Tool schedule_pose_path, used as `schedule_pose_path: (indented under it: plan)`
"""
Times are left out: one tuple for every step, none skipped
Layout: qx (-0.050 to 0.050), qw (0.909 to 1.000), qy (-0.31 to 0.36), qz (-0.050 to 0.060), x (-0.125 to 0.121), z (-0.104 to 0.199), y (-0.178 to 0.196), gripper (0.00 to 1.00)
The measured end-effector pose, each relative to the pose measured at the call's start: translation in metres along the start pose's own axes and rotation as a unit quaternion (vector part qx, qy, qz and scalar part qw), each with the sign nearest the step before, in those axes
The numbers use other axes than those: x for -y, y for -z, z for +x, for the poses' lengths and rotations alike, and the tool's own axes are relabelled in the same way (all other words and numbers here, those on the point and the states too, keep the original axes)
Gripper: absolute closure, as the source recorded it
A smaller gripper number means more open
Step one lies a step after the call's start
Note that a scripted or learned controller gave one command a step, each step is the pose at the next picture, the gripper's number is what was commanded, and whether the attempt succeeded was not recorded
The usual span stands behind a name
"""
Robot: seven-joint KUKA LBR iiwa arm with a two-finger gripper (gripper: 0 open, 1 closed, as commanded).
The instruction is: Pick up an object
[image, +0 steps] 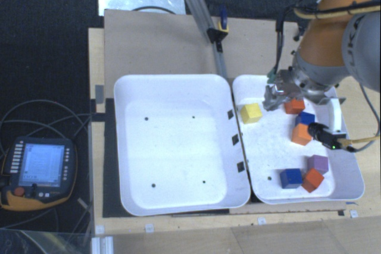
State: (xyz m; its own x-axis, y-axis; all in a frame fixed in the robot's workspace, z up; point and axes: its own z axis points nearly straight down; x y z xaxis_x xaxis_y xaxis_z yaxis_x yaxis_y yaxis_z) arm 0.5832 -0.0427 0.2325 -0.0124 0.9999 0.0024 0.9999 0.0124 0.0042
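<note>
The right bin [262, 187] holds several small blocks. A yellow block [250, 112] lies near its left wall. An orange-red block [294, 106] and a blue block [305, 118] sit under the arm's wrist, with an orange block [301, 134] just below them. Near the front are a purple block [318, 163], a blue block [290, 178] and an orange-red block [312, 180]. My gripper [272, 98] hangs low over the bin between the yellow and orange-red blocks, a little right of the yellow one. I see nothing between its tips.
The left bin [172, 140] lies beside the right one. A slanted metal pole [199, 3] rises behind the bins. A teach pendant [38, 172] lies on the floor at the left. The grey and orange arm [333, 33] covers the right bin's back right corner.
</note>
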Motion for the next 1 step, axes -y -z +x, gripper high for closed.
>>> schedule_pose_path:
  plan:
    - [0.000, 1.0000, -0.001, 0.001, -0.0212, 0.0476, -0.0091, 1.00]
